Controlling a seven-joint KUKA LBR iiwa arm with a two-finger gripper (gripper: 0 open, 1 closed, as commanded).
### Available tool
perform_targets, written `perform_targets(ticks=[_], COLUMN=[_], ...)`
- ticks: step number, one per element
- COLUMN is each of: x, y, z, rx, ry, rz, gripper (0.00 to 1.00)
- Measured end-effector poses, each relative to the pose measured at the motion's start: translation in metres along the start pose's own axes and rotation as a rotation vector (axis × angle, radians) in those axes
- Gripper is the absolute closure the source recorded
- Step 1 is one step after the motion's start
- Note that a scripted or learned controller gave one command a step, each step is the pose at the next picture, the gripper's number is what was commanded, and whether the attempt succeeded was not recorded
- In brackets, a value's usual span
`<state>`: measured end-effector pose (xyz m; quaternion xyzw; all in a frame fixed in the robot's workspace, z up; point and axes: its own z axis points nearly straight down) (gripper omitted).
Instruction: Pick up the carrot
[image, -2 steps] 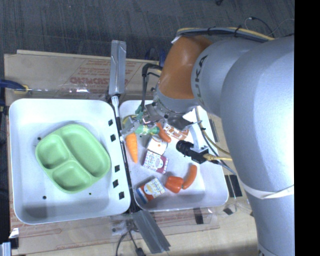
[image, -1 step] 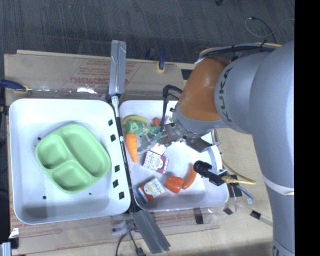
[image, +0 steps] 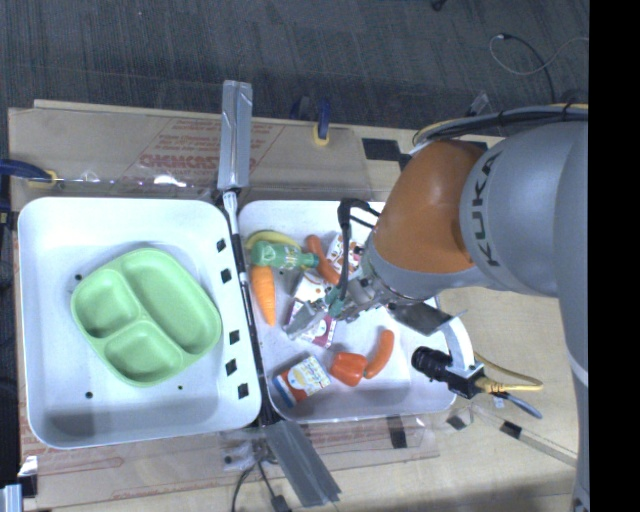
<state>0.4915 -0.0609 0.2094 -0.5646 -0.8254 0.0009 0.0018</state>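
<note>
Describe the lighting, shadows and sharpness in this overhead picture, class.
Camera view: even, soft light; the white bins look bright but not blown out; the arm throws a faint shadow over the right bin; the carrot and green plate are fairly sharp; the gripper blurs into clutter.

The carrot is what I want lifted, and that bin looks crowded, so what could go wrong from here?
1. The carrot lies near the right bin's left wall, its top touching a green item; closing fingers may catch either.
2. The gripper sits over the crumpled packets beside the carrot, so it might grab those instead.
</note>
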Motion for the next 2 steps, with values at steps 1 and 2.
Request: perform_targets(ticks=[1, 2], x=[0.049, -0.034], y=[0.004, -0.031], z=[0.019, 0.093], rx=[0.000, 0.003], ry=[0.000, 0.001], rz=[0.099, 0.328], gripper=[0.00, 0.00])
